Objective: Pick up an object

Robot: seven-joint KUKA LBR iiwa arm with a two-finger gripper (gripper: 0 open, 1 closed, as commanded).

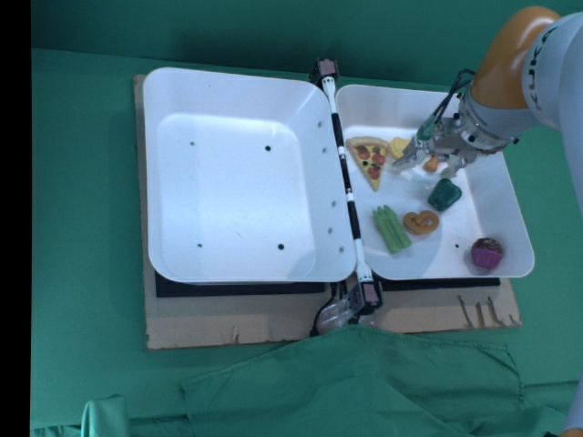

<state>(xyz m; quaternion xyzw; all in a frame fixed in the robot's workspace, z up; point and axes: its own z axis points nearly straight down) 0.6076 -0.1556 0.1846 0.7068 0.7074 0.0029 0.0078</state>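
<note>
My gripper (426, 160) hangs low over the back of the right bin (510, 217), open, with its fingers spread. A small orange piece (430, 165) lies just under it, between the fingertips, still on the bin floor. A yellow piece (398, 146) sits at its left side. A pizza slice (368, 159) lies further left, near the divider. Below the gripper rest a dark green pepper (444, 194), a brown pretzel (421, 222), a green asparagus bundle (391, 228) and a purple cupcake (485, 254).
The left bin (182, 107) is bare white with a few small dark dots. A black-and-white striped bar (347, 178) runs between the two bins. Both stand on cardboard (182, 330) over green cloth; folded cloth lies along the front.
</note>
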